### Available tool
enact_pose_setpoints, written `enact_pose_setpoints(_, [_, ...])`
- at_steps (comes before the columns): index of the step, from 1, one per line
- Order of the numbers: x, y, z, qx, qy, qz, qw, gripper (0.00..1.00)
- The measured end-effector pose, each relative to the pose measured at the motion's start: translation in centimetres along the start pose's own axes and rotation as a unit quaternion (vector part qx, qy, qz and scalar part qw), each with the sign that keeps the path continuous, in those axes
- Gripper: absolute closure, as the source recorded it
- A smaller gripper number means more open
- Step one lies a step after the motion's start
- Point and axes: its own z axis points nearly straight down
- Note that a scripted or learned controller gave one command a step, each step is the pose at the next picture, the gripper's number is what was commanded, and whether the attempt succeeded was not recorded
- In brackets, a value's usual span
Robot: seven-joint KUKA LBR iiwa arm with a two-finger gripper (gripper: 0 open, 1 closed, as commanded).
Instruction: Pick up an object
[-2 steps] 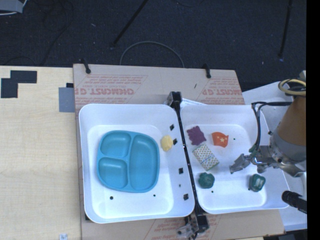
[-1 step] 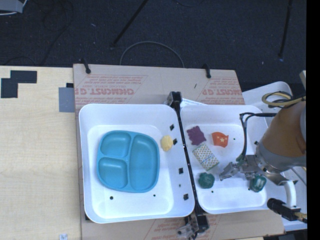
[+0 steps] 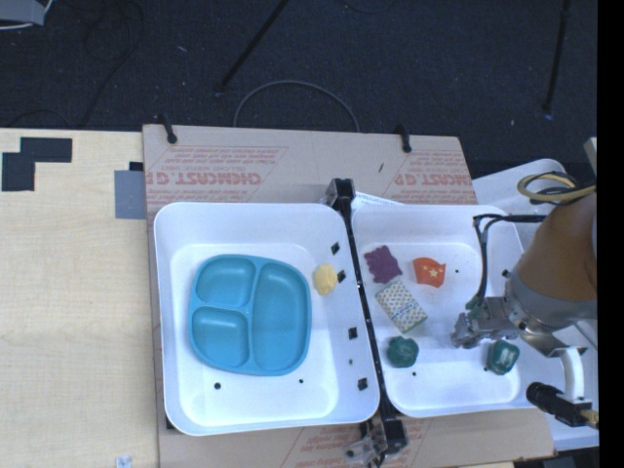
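The right bin holds a purple piece, a red-orange piece, a patterned box, a dark green round object and a green object near its right wall. My gripper is low over the right part of this bin, between the patterned box and the green object near the wall. The arm's grey body and orange band rise to the right. Nothing shows between the fingers from this angle.
The left bin holds a blue divided plate and a small yellow object by the divider. A black clip rail runs between the bins. Cardboard lies under both; a wooden bench extends to the left.
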Motion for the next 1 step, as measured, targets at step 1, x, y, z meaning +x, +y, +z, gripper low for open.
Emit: enact_pose_setpoints(1, [0.12, -0.28, -4.23, -0.003, -0.001, -0.003, 1.0000, 1.00])
